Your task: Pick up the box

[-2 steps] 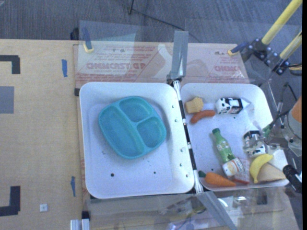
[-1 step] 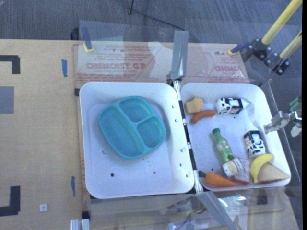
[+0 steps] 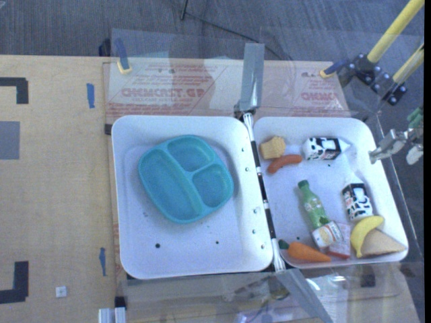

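Note:
Two black-and-white cow-patterned boxes lie in the right bin [image 3: 377, 180]. One box [image 3: 325, 148] is on its side near the bin's back wall. The other box [image 3: 357, 202] lies toward the right wall, just behind a banana [image 3: 366, 231]. A small white carton with a red label [image 3: 328, 235] rests near the front, at the foot of a green bottle [image 3: 312, 205].
The right bin also holds a yellow wedge [image 3: 273, 147], an orange sausage shape [image 3: 285, 162], a carrot [image 3: 307, 251] and a tan cone [image 3: 385, 244]. A blue divided plate [image 3: 186, 187] lies in the left bin [image 3: 135, 247]. Yellow poles [image 3: 397, 22] and a metal clamp [image 3: 397, 143] stand at the right.

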You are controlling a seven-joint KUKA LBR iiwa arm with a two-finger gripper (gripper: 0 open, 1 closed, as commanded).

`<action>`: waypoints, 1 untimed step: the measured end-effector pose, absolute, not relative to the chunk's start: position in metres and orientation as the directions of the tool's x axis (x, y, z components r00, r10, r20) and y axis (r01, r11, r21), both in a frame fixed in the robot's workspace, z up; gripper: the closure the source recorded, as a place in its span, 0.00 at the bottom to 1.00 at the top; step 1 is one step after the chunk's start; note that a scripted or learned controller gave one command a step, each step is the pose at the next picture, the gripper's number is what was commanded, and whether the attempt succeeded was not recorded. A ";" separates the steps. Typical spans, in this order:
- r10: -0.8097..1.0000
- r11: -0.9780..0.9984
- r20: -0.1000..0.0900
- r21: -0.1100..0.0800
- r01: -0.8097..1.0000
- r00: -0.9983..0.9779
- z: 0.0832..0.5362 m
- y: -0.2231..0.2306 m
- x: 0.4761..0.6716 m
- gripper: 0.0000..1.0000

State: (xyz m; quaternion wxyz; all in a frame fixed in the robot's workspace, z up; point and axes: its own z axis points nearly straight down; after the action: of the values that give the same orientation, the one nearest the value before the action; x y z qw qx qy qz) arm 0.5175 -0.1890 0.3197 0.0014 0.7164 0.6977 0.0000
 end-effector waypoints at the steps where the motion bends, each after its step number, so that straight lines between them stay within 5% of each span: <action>1: 1.000 0.013 0.000 -0.001 1.000 -0.013 0.222 -0.195 0.480 0.00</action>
State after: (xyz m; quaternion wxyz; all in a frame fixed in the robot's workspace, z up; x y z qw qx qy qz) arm 0.4797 -0.1949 0.2220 -0.0006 0.7025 0.7117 -0.0004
